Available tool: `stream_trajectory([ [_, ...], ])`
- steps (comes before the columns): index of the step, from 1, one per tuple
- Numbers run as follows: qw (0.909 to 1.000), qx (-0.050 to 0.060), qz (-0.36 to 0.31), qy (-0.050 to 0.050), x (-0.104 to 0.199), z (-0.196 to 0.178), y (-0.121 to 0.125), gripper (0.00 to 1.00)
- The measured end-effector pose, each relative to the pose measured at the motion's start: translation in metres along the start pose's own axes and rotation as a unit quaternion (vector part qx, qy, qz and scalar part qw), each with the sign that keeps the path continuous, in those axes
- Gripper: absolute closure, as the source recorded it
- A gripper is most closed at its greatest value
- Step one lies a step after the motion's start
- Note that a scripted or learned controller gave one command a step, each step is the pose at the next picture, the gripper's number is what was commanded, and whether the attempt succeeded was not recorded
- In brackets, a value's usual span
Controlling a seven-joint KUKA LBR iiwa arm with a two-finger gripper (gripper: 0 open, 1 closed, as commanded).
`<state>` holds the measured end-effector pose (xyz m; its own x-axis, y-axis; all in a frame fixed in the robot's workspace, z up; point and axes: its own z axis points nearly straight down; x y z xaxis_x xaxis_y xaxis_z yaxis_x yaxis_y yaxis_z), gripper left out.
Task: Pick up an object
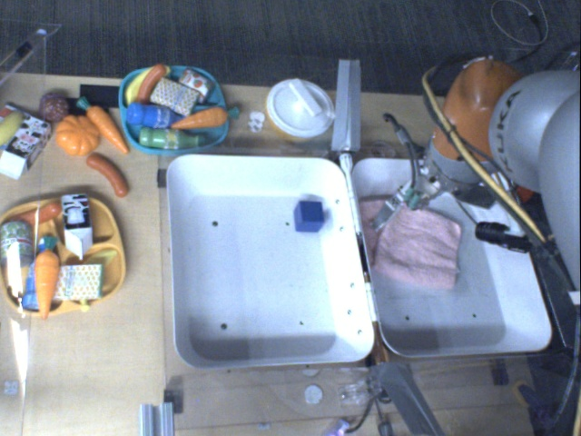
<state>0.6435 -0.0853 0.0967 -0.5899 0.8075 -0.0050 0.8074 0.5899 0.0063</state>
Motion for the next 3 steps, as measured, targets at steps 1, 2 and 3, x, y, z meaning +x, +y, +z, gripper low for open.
stream_trajectory([
  [1,0.9998,0.0,-0.02,0.0,0.026,-0.09,0.016,0.0],
  [2,0.994,0.0,0.11,0.0,0.002,-0.001,-0.013,0.0],
  [3,0.9975,-0.003,0.07,-0.004,0.0,0.004,-0.076,0.0],
])
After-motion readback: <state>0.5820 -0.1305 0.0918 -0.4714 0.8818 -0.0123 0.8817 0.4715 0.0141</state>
